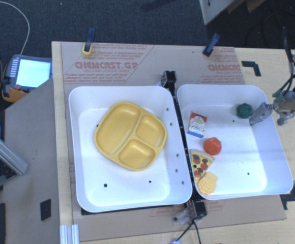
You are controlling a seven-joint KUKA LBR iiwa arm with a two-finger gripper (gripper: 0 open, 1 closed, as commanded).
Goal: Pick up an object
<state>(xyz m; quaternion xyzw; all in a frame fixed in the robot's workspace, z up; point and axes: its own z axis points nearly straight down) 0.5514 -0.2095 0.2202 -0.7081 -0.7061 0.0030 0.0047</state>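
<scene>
In the right bin (269,179), a small carton (197,124), a red tomato (212,146), a pizza slice (201,162) and a yellow wafer (207,183) are clustered near the left wall. A dark green ball (244,110) is set apart, near the far right corner.

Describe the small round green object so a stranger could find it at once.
Start at the right-hand white bin, the one without the yellow divided plate. Look to its far right corner, beside the grey gripper: the dark green lumpy ball sits there. It lies apart from the other items, which cluster along the bin's left side, and is the only green one.
</scene>
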